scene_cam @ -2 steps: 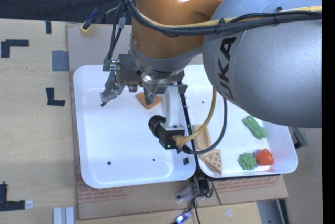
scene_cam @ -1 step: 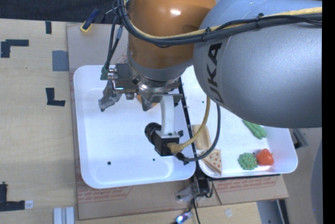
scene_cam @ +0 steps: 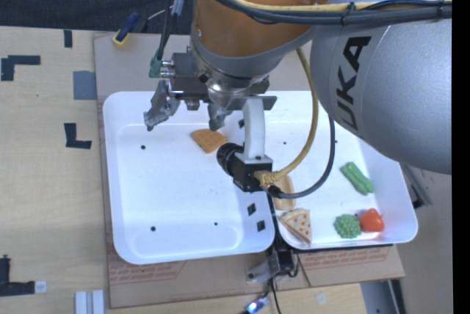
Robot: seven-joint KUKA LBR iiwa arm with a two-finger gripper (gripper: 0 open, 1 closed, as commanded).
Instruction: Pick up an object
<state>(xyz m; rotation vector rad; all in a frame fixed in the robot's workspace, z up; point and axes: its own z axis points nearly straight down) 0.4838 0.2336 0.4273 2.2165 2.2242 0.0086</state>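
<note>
From above, my claw (scene_cam: pixel 185 114) hangs over the back of the left bin (scene_cam: pixel 132 232). Its two fingers are spread apart, with nothing between them. An orange cracker (scene_cam: pixel 208 139) lies on the bin floor just beside my right finger (scene_cam: pixel 217 117). In the right bin (scene_cam: pixel 396 232) are a pizza slice (scene_cam: pixel 298 224), broccoli (scene_cam: pixel 346 225), a tomato (scene_cam: pixel 372 220) and a green pod (scene_cam: pixel 357 177).

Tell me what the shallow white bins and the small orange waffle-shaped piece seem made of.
Shallow white bins: likely moulded plastic, smooth and slightly glossy, judging by the rounded corners and soft sheen. Small orange waffle-shaped piece: probably matte plastic or rubber toy food, given its flat uniform colour and faint grid; too small to be sure.
</note>
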